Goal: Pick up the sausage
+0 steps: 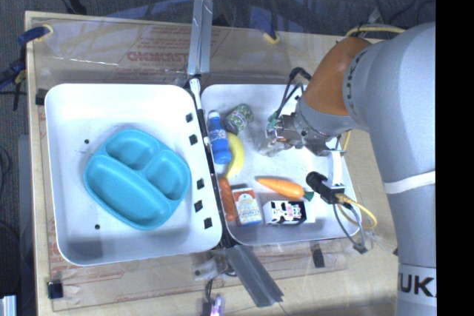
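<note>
Two white bins side by side. Left bin (67, 181) holds one thing: a blue divided tray (137, 175) with three compartments, sitting mid-bin, tilted toward 5 o'clock.

Right bin (337, 229) is crowded. Sausage (227, 198) lies along the left wall, lengthwise 12-to-6, just below the blue bottle (218, 138) and touching the small orange carton (246, 206) at its 3 o'clock. Banana (236, 153) sits at the bottle's 3 o'clock, touching it. Green can (238, 118) at 12 o'clock of the banana, on its side. Carrot (280, 187) lies across mid-bin; black-and-white carton (286, 212) just below it at 6 o'clock.

Gripper (275, 135) is over the upper middle of the right bin, at about 1 o'clock from the sausage and well apart from it. Finger spread: cannot tell, tips are blurred against the white floor. Nothing visibly pinched.
</note>
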Tool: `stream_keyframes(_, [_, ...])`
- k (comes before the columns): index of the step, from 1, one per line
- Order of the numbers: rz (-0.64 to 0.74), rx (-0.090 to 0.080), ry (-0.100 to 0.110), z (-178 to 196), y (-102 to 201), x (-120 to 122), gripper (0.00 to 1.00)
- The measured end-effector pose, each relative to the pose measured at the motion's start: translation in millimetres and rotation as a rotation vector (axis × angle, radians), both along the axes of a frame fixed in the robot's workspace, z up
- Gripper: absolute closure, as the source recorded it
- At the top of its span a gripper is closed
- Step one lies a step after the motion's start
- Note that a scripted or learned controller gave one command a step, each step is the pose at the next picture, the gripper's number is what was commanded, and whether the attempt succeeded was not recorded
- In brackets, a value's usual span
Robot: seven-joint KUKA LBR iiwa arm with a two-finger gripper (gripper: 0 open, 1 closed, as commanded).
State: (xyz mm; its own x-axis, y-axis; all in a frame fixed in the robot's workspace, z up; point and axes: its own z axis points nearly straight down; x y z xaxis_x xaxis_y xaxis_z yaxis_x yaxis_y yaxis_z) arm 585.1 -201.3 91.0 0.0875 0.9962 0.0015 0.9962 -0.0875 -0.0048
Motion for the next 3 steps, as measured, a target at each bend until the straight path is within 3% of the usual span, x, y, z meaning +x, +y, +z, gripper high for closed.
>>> stream_keyframes(1, [0.1, -0.003, -0.007, 161.1, 8.5, -17.0, 1.0])
stream_keyframes(2, [0.012, -0.001, -0.001, 63.5, -9.0, -62.4, 1.0])
stream_keyframes(3, [-0.17, 0.0, 0.001, 42.3, -7.0, -64.6, 1.0])
